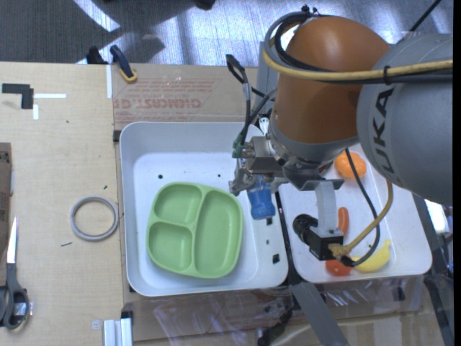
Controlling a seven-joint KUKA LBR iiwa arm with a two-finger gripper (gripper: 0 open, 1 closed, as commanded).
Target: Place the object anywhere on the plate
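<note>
Beneath the bench I am seeing grey floor with chair castors at the top, and the pale wooden benchtop [57, 164] is stretching across the left, carrying a flattened cardboard sheet [173, 96] behind the bins. I am running the KUKA arm [338, 85], whose orange-banded bulk is leaning in from the right and covering most of the right bin [403, 265], presumably because it is reaching across toward the left one. Left bin [137, 193] is sitting just beside its neighbour, and the green plate [194, 229], a three-compartment dish, is lying flat in its lower middle, well placed as a wide target.

I am reading the gripper [253, 182] as hanging over the right-hand strip of the left bin, with a blue object [261, 202] sticking out below it; the object appears to be pinched between the fingers, so I am judging it as clamped and carried rather than resting on the floor of the bin. It is hovering just beside the plate's right rim, not yet over it, so I am expecting to need a short shift leftward before letting go.

Leftover fruit is lying in the right bin: an orange [351, 166], a banana [374, 258] and a small red piece [336, 267]. A grey ring [94, 218] is resting on the benchtop, and scissors [11, 301] are poking in at the lower left edge.
</note>
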